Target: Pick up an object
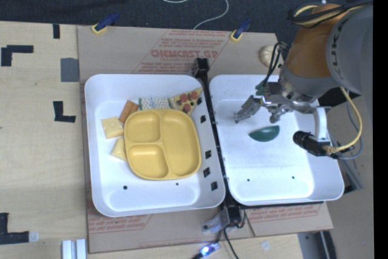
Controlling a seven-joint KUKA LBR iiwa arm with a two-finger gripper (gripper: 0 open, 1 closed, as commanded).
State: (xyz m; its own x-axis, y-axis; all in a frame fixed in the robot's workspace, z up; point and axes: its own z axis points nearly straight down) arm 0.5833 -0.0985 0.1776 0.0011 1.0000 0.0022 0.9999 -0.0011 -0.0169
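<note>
Camera view: the gripper (pixel 262 112) hangs low in the right bin (pixel 285 188), fingers spread and gripping nothing. A dark green curved piece (pixel 265 133) lies just beside them on the bin floor. This looks like the approach; next it needs to centre over that piece, drop, and close.

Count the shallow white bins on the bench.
2. The left shallow white bin holds a yellow divided plastic plate; the right shallow white bin holds a dark green curved piece, under the gripper.
</note>
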